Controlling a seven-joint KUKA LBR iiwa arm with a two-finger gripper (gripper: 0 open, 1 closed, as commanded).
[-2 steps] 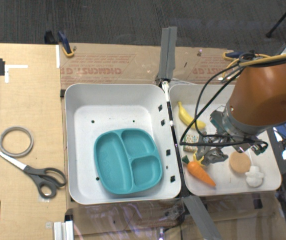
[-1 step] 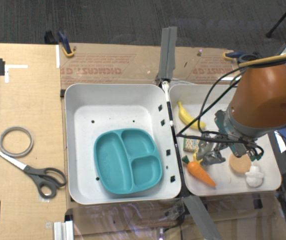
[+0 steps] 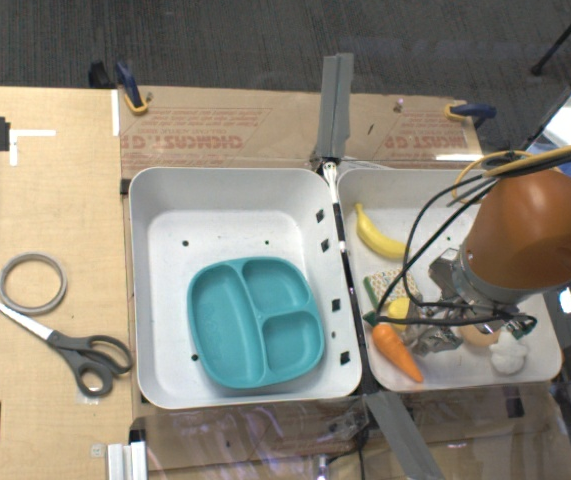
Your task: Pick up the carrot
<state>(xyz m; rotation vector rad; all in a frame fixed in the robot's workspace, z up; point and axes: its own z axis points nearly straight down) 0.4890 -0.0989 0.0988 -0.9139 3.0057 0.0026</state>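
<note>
Fingers: the gripper (image 3: 433, 330) is hanging low over the right bin (image 3: 435, 183), buried under the orange band and a tangle of cables; I cannot tell whether they are open or closed, and nothing is showing between them.
Carrot: the carrot (image 3: 396, 352) is lying on the floor of the right bin, in its near left corner, slanting from far left to near right, just beside the gripper's left side.
Handling: it is looking light, stiff and smooth-skinned, probably a toy, so it is likely to roll or slip under a glancing pinch; the thick middle, taken across its width, is looking like the safest hold.
Neighbours: a banana (image 3: 377, 234) is lying at the far left of the same bin, and a pale round thing (image 3: 508, 358) is sitting near right.
Left bin: the left bin (image 3: 165, 198) is carrying a teal divided plate (image 3: 255, 320).
Tabletop: scissors (image 3: 70, 347) and a roll of tape (image 3: 33, 282) are resting at the left.
Writing: mirrored print on the cardboard (image 3: 215, 128) beyond the bins is looking like "CHEMCAST GP".
</note>
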